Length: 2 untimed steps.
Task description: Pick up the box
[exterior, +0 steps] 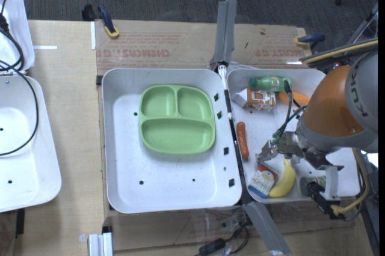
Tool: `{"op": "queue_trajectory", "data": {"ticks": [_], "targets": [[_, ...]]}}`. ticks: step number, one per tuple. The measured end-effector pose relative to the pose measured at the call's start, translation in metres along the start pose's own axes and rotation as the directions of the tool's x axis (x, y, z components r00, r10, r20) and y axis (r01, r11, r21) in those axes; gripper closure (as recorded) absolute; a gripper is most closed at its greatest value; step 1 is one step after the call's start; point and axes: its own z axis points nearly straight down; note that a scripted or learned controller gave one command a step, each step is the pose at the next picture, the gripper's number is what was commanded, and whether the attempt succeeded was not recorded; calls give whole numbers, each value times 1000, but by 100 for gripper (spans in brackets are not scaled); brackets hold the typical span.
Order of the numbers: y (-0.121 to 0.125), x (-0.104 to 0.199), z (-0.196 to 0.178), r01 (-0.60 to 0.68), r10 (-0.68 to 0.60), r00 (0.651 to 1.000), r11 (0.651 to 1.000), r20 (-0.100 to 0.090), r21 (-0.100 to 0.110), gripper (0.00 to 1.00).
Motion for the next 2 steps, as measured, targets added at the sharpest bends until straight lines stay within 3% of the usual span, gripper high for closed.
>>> {"op": "queue_trajectory", "data": {"ticks": [1,2], "targets": [[59,6,-1,16,-16,1000,1000,1,-1,0],[59,6,0,16,-16,1000,1000,1,-1,0]]}}
